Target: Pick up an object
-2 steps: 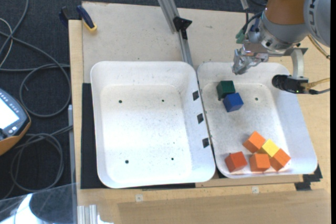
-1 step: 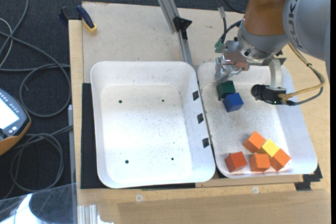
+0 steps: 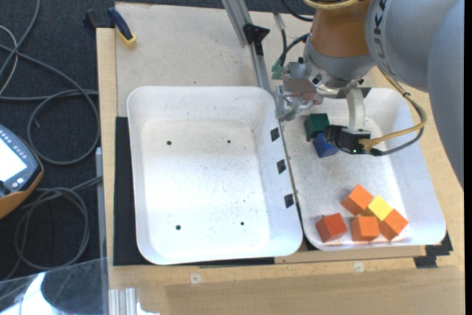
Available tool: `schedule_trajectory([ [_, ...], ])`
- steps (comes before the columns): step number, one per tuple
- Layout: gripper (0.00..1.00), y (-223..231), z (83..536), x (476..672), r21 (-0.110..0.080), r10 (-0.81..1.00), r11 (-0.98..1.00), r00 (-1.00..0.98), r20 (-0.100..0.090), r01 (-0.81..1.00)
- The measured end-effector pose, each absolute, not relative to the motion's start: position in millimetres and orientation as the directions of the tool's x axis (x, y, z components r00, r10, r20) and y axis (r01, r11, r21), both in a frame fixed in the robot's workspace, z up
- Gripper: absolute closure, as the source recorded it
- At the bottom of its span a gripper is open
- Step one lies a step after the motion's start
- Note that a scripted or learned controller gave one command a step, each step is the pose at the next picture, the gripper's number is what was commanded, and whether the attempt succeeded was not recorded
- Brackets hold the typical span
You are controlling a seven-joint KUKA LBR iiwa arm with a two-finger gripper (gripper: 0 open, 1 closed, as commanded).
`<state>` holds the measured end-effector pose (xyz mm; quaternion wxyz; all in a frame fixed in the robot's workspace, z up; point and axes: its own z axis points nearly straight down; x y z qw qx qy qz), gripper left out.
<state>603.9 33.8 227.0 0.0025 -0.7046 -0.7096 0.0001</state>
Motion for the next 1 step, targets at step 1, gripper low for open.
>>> schedule_trajectory([
  [1, 1.00, 81.2, 243.9, 583.9, -0.002, 1.000, 0.007, -0.007, 0.004, 1.000],
])
